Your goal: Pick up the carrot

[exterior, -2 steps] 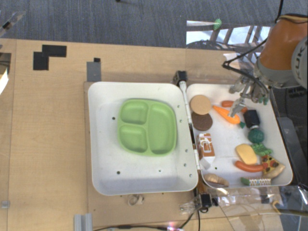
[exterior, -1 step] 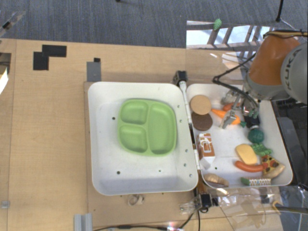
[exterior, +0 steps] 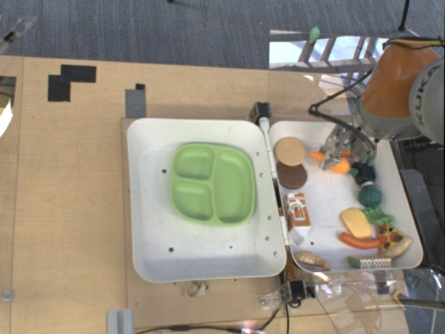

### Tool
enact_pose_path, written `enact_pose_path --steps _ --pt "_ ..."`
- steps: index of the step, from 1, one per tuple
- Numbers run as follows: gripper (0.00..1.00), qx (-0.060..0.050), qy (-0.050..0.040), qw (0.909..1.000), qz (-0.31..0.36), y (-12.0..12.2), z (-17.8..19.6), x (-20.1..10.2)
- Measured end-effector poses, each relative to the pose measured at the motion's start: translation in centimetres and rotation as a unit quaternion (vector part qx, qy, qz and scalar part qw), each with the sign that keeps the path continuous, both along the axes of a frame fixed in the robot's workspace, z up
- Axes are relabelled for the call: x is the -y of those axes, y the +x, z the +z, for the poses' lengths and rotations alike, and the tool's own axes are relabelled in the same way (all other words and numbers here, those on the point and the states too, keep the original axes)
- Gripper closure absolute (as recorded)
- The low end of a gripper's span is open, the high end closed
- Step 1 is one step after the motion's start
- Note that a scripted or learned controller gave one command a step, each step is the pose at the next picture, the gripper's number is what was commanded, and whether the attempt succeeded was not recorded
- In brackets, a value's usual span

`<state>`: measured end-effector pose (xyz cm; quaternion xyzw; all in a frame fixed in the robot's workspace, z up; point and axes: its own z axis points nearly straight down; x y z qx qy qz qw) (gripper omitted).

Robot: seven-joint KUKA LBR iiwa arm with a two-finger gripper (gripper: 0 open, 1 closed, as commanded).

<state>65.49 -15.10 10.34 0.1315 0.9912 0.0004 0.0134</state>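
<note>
Camera view looked down on a pale wooden tabletop [exterior: 69,207] carrying two shallow white bins with rounded corners. The left bin [exterior: 149,256] held a smooth green plastic tray [exterior: 212,184], rounded and split into three compartments. In the right bin [exterior: 316,239], at about twelve o'clock, lay the carrot [exterior: 332,163], a small orange tapered piece with a green tip, lying roughly flat. To its nine o'clock sat a tan disc [exterior: 290,150] touching a dark brown disc [exterior: 293,177]. Toward five o'clock were a dark green knobbly broccoli piece [exterior: 370,197], a glossy yellow rounded piece [exterior: 357,223] and a red sausage-shaped piece [exterior: 360,241] just beside it. The arm [exterior: 400,82], with its smooth orange band, came in from three o'clock and bent down over the bin's far side. The metallic pincer [exterior: 341,148] stood right over the carrot, touching or nearly touching it; I could not tell how far its tips were parted, nor whether the carrot sat between them.
</note>
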Motion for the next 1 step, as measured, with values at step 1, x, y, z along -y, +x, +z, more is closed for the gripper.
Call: enact_pose_path --steps 1 --pt "1.00 -0.006 0.0025 0.9929 -0.119 -1.05 4.17 0.51"
